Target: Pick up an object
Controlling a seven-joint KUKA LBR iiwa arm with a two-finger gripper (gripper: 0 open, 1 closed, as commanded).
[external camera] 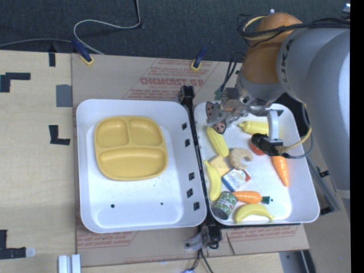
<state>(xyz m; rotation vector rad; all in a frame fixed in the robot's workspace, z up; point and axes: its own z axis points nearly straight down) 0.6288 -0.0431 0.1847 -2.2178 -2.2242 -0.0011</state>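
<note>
My gripper [219, 117] hangs low over the back left corner of the right bin [301, 203], just above the upper end of a yellow corn cob [218, 143]. A yellow bottle [251, 128] lies just to its right. Further forward in that bin lie a beige cookie [240, 156], a cheese wedge [218, 165], a white and blue carton [235, 179], a small carrot [248, 197], a green can [226, 203] and a banana [253, 212]. I see nothing held in the gripper.
The left bin [136, 209] holds a yellow divided plate [131, 147]. A larger carrot [280, 170] and a red tomato [259, 145] sit at the right bin's right side, partly behind a black cable. The bins' shared wall [192, 152] runs close to the gripper's left.
</note>
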